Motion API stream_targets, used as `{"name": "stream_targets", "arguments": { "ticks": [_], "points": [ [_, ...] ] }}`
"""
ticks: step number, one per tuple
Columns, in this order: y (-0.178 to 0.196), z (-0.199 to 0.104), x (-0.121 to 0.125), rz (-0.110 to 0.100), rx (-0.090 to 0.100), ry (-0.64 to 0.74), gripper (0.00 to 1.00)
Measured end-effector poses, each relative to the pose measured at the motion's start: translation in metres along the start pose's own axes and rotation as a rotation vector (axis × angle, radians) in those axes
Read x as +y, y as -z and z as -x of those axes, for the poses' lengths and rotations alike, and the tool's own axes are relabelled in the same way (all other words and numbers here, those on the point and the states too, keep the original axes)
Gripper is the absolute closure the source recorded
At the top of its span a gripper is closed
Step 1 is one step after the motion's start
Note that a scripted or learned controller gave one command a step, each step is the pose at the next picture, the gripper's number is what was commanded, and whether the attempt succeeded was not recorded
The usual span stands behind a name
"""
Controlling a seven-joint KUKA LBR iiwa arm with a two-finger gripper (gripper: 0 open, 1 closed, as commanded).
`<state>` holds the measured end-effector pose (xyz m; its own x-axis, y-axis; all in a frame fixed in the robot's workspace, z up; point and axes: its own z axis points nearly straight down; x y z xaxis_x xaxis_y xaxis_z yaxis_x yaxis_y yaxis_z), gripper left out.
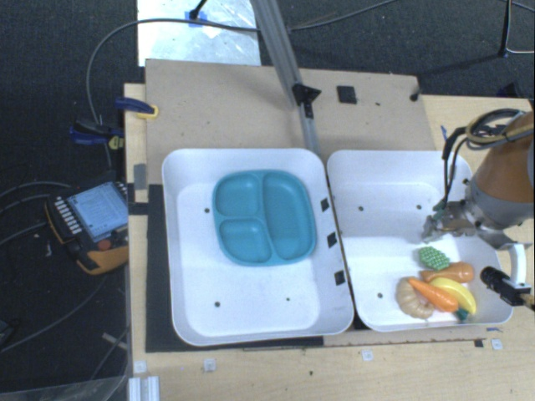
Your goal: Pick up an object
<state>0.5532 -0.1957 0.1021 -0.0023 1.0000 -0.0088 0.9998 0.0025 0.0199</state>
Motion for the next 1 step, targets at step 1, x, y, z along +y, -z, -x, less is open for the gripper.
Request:
{"name": "stream_targets", "arguments": {
  "ticks": [1],
  "points": [
    [0.0621, 0.0057, 0.0066, -0.014, 0.006, 0.003, 1.00]
  ]
}}
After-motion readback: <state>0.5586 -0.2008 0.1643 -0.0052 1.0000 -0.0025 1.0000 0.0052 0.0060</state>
